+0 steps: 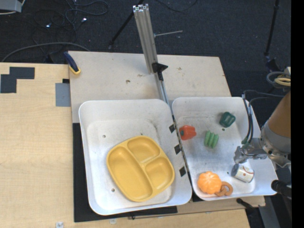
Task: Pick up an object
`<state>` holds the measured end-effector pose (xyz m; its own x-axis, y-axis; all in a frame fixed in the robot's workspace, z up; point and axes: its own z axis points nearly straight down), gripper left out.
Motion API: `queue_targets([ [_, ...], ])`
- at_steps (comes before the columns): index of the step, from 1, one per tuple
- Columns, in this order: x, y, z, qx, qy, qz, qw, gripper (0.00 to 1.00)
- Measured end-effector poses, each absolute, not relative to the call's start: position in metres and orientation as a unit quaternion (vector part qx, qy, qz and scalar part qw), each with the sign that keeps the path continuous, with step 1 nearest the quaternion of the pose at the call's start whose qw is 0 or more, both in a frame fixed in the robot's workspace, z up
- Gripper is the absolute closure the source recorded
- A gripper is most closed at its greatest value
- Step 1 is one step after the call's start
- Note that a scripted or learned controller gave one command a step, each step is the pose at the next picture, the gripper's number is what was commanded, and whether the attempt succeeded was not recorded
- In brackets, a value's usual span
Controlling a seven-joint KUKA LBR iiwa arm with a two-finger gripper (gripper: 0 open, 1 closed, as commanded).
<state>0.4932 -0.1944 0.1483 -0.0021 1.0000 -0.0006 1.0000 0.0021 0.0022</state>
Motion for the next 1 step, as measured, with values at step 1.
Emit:
queue_targets([
  [1, 0.4961, -0.1967, 0.2115, 0.706, 0.708, 0.001, 0.002, 1.0],
])
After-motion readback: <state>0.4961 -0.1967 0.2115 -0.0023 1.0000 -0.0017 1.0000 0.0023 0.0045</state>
